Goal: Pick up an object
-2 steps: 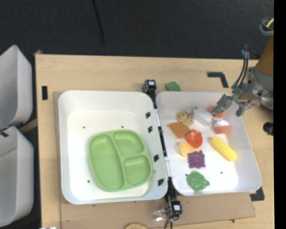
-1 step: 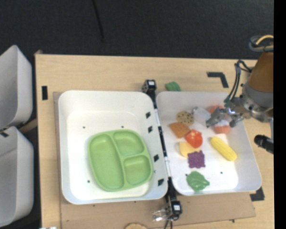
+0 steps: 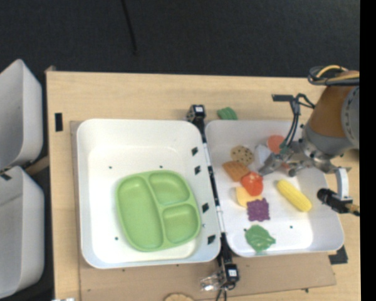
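So we're looking at the right bin (image 3: pixel 323 234), which has a pile of toy food in it: a cookie (image 3: pixel 241 153), a waffle-looking cracker (image 3: pixel 235 169), a red tomato (image 3: pixel 252 184) sitting on a yellow piece (image 3: pixel 241 197), purple grapes (image 3: pixel 258 210), a green leaf (image 3: pixel 259 237), a corn cob (image 3: pixel 294 194) and something orange-red (image 3: pixel 275 143) up near the arm. The pincer (image 3: pixel 274 162) hangs low over the middle of that bin, just above and right of the tomato, with the cracker to its left. Honestly we can't tell how far apart its tips are, it's all grey blur at that spot, and we see nothing caught in it. The closest candidate looks like the tomato. We'd guess it's light hollow plastic, stiff, smooth and round, so it could squirt out of a pinch or roll off the yellow piece under it. Best bet is closing across its widest middle, straight down. The corn looks easier, long and ridged, grab it across the short side. The left bin (image 3: pixel 88 168) has a green tray (image 3: pixel 156 210) on the worktop (image 3: pixel 125 96) side.
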Tool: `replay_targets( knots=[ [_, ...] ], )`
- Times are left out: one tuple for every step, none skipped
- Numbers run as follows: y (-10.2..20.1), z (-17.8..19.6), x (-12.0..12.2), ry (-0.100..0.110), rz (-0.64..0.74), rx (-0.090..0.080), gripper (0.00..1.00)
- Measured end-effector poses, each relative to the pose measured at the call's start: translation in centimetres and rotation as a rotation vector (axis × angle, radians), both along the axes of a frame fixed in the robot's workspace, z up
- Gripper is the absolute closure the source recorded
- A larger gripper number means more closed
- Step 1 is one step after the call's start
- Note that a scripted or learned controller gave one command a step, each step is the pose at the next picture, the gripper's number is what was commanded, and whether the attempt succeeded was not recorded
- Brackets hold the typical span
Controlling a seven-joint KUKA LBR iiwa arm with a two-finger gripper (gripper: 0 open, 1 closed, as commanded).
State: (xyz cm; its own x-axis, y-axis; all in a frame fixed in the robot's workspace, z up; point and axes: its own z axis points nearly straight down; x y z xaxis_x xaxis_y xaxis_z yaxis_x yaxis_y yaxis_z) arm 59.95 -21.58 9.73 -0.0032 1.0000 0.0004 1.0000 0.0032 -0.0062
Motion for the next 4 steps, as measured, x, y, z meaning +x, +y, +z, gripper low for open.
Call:
replay_targets(
  knots=[
    [-0.1, 0.2, 0.0, -0.003, -0.001, -0.001, 0.0],
    [-0.2, 1.0, 0.1, -0.002, 0.0, -0.001, 1.0],
    [-0.6, 5.3, -0.5, -0.007, -0.006, -0.002, 1.0],
    [-1.0, 9.4, -0.5, -0.008, -0.006, -0.002, 1.0]
  ],
)
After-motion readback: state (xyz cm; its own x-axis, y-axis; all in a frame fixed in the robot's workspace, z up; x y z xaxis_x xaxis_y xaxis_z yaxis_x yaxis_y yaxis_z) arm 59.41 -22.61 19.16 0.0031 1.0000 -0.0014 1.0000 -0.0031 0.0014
